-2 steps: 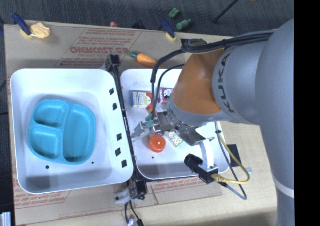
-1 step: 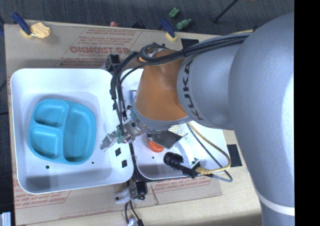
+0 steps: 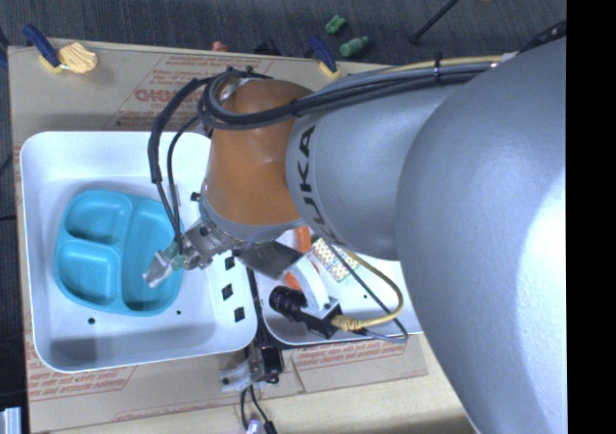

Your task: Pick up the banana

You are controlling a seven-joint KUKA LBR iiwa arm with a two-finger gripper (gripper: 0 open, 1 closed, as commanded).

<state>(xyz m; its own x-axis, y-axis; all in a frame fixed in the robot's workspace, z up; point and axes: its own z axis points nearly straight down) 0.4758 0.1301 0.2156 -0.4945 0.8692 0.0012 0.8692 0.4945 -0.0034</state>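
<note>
My gripper (image 3: 162, 267) hangs over the left bin (image 3: 38, 230), just above the right edge of a blue divided tray (image 3: 96, 249) that lies in that bin. Its metal tip points down and to the left, toward the tray's lower right compartment. The orange wrist band (image 3: 250, 163) and the thick grey arm (image 3: 433, 182) cover most of the right bin (image 3: 289, 336).
Under the wrist, a sliver of an orange thing (image 3: 303, 235) and a white patterned packet (image 3: 330, 262) peek out in the right bin. Blue clamps (image 3: 40, 42) hold the cardboard base at the back. Small green bits (image 3: 346, 38) lie on the floor beyond the bench.
</note>
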